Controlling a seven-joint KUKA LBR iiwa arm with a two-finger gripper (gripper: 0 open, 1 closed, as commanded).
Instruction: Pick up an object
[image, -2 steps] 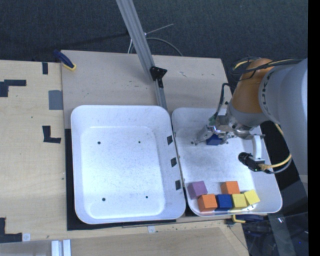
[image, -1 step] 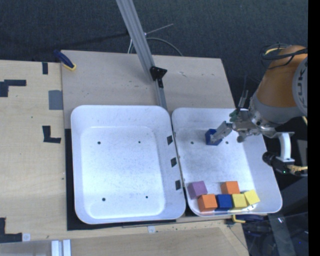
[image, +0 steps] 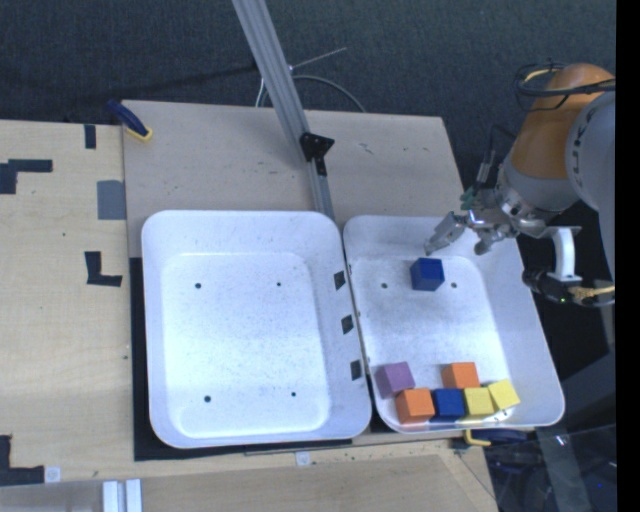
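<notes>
A dark blue cube lies alone in the upper middle of the right bin. Along that bin's front edge sit a purple block, two orange blocks, a blue block and two yellow blocks, packed close together. My gripper hangs over the bin's back right part, just above and to the right of the dark blue cube. Its fingers are spread open and hold nothing.
The left bin lies beside the right one. A slanted metal rail with a black clamp runs from the top down to the gap between the bins. The arm's orange band sits at the right.
</notes>
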